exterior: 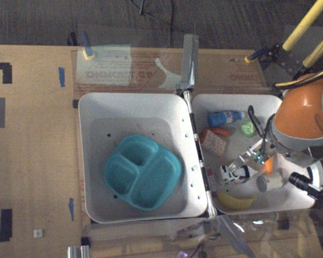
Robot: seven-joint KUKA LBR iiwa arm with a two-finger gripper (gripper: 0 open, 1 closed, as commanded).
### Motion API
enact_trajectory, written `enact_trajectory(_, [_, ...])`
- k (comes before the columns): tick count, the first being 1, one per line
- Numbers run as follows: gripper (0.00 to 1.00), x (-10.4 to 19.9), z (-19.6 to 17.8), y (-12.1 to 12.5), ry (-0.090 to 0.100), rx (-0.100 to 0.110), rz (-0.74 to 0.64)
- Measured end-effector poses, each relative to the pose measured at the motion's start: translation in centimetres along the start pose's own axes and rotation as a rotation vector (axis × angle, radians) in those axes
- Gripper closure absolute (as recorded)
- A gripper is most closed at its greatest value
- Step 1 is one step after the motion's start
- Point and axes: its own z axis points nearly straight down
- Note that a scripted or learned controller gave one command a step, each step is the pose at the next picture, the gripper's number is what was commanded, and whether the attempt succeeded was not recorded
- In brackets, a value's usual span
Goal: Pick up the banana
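Note:
The banana (236, 200) is yellow and lies curved along the near wall of the right bin (290, 202). My gripper (232, 173) hangs low in that bin, just above and behind the banana, pointing toward the bin's left side. Nothing shows in its grasp. The arm's orange band (302, 112) covers the bin's right part.
The right bin also holds a blue bottle (224, 116), a reddish block (215, 142), a small green item (248, 128), an orange piece (268, 165) and a grey cylinder (269, 183). A teal divided plate (142, 171) lies in the left bin (97, 117).

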Motion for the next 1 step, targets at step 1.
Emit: enact_trajectory(1, [0.00,-8.04,2.84,9.83,0.010,0.021,0.193])
